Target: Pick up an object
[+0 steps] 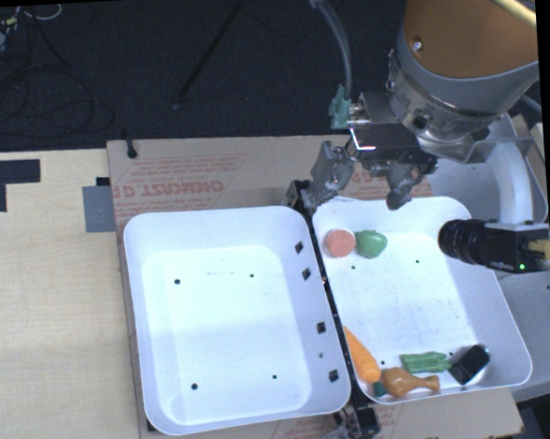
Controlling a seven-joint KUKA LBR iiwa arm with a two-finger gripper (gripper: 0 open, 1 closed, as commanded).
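**Gripper above the right bin's far edge, nothing in it**

From my seat I see the gripper [362, 191] hanging over the far rim of the right bin [490, 340], near the divider between the two bins. Its two fingers stand apart, one at the left by the bin corner and one at the right, and I see nothing between them. The grey arm [453, 79] with its orange band comes in from the upper right.

Just below the gripper, on the bin floor near the far wall, a pink ball [340, 243] and a green ball [372, 244] lie touching each other. The rest of the objects sit in the near part of the same bin: a carrot [361, 354] lies along the left wall, a tan drumstick [408, 382] just beside its lower end, a green piece [424, 362] above the drumstick, and a black block [469, 364] to the right of that, near the front corner.

The left bin [147, 270] sits beside it, the two sharing a clipped edge. Both rest on cardboard [206, 176] on the bench [46, 305].
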